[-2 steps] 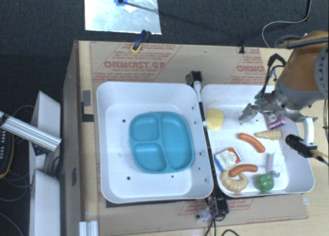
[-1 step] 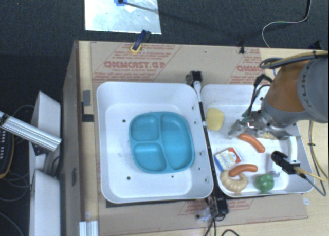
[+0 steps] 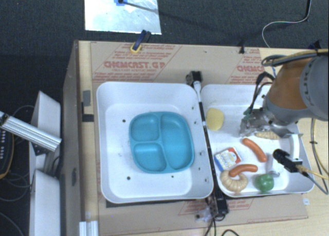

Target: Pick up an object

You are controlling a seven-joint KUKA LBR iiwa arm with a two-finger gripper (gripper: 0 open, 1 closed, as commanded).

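Gripper (image 3: pixel 253 125) hangs low in the right bin (image 3: pixel 232 97); its finger state cannot be told. Nearest lie a green pepper (image 3: pixel 264 182), a beige ring (image 3: pixel 234 181), a sausage (image 3: pixel 242 168) and a small packet (image 3: pixel 227 157); farther, another sausage (image 3: pixel 255 149) and a yellow lemon (image 3: pixel 215 119). The left bin (image 3: pixel 149 96) holds a blue divided tray (image 3: pixel 161 142).

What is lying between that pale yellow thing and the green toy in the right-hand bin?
In the camera view, between the pale yellow piece and the green toy lie a small red-and-white packet and a toy sausage resting by a beige ring.
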